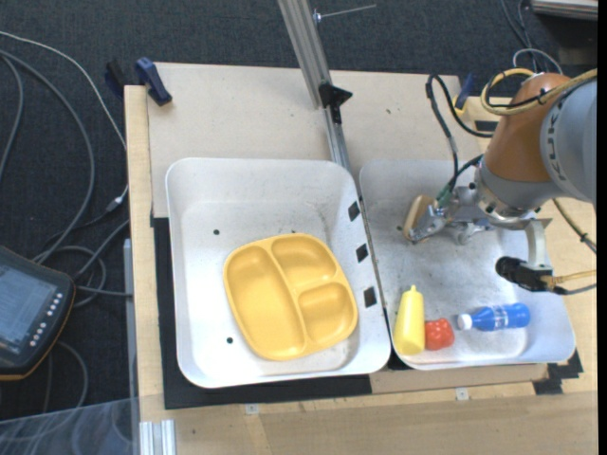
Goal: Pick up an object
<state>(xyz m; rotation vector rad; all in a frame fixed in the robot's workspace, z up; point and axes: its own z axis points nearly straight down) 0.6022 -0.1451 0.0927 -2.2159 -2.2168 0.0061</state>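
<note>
The things to pick lie along the near edge of the right bin [531, 349]: a yellow bottle [410, 319] standing at the bin's near left corner, a small red object [438, 334] touching its right side, and a blue bottle [496, 318] with a white cap lying on its side just right of that. Farther back in the same bin, the pincer [417, 224] sits low over the bin floor near the left wall, well apart from the three objects; a tan piece shows at its tip, but whether its fingers are spread or closed, or have hold of anything, cannot be told from this angle. Behind it the grey arm [560, 150] with its orange band reaches in from the right. The left bin [190, 197] holds a yellow divided tray [289, 295] lying flat toward its near right. Both bins rest on the desk [237, 112], and a metal pole [303, 36] rises slantwise between them at the back.
</note>
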